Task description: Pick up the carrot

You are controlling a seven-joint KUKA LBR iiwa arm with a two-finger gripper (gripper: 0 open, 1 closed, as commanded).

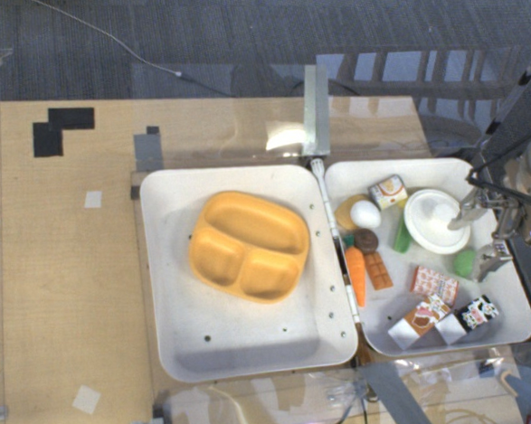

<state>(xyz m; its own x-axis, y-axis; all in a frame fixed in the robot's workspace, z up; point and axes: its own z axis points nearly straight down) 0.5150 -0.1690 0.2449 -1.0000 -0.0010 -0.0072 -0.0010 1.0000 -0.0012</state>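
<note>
Carrot (356, 276) unobstructed; tool (483, 233) open, arm cropped.

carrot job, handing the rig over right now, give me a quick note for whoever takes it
Gripper: at the right edge of the right bin, jaws open, holding nothing.
Carrot: lying in the right bin against its left wall, beside a brown bar, apart from the gripper.
Yellow tray: in the left bin.
Done: nothing yet; the carrot is not picked up.
Left: move across the bin to the carrot, grasp it, lift it.
</note>
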